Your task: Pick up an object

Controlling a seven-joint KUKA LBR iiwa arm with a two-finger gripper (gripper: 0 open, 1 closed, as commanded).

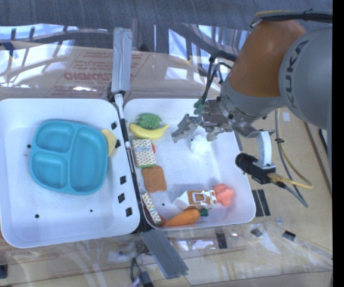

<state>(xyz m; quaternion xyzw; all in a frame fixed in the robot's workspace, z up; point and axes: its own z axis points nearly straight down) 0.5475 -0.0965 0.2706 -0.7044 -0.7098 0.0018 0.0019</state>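
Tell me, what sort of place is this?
Probably a robotics lab test bench rather than a kitchen: a grey-and-orange robot arm with a claw reaches over two white bins of toy food, such as a banana and carrot.

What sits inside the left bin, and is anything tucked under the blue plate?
The left bin holds a blue divided plate; a yellow piece pokes out beyond the plate's right edge. What lies beneath the plate is hidden.

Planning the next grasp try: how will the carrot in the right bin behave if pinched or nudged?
The carrot looks like a smooth plastic toy, so probably rigid and light. Its tapered round body may roll or squirt out of a pinch. It lies against the right bin's near wall beside the small carton, so finger room looks tight.
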